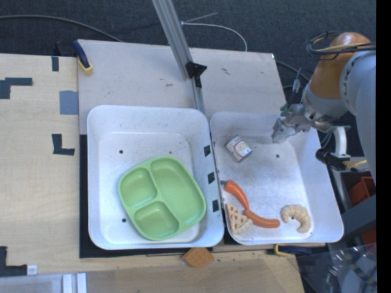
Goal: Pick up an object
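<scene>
Near edge of right bin (317, 234): croissant (297, 217) in near-right corner, curved, long axis roughly left-right with tips bending toward camera. Just left of it orange carrot-like piece (247, 205), long and thin, axis diagonal from upper-left down to lower-right, lower end close to croissant but apart. Waffle wedge (237, 220) touching or overlapping carrot piece at near-left corner, point aimed toward near edge. Left bin (98, 163) alongside, holding green divided plate (161, 197), lying flat, tilted slightly in plan.

Mid bin: small white packet (238, 148), boxy, lying alone on bare floor, long axis diagonal, well apart from the near cluster.

Far-right of same bin: gripper (282, 130) low over upper right area, near the far wall. Nothing visible between fingertips; opening too small and blurred to judge, so state cannot be told.

Key relation: packet lies left of gripper and slightly nearer camera, closest candidate by far; single arm, so no choice of side. Likely next: short shift left, wrist turned so the grasp crosses packet's short axis. Cluster items sit farther, toward near edge, crowded; higher risk of nudging a neighbour.
</scene>
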Available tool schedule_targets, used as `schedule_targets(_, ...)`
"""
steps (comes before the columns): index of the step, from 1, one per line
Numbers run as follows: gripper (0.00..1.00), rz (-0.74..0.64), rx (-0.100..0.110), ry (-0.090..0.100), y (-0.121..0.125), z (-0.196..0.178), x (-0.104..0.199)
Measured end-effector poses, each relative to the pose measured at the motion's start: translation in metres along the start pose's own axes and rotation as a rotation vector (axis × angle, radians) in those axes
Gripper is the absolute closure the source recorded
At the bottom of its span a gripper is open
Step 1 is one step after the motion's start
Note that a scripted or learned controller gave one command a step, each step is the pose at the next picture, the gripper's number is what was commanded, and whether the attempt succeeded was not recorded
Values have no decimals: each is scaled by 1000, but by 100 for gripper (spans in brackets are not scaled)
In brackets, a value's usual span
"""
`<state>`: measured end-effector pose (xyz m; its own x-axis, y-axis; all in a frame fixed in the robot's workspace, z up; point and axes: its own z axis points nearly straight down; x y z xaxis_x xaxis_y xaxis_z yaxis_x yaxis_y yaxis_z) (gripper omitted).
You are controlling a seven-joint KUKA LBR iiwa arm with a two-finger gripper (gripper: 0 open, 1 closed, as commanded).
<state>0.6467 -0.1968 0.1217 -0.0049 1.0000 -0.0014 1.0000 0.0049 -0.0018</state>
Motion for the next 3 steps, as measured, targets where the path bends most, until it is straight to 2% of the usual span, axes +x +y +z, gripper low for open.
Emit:
schedule_targets(1,100,3,-5,1,1,-43,4)
schedule_targets(2,100,3,-8,-1,-3,-106,5)
schedule_targets(3,100,4,-1,1,-3,-103,6)
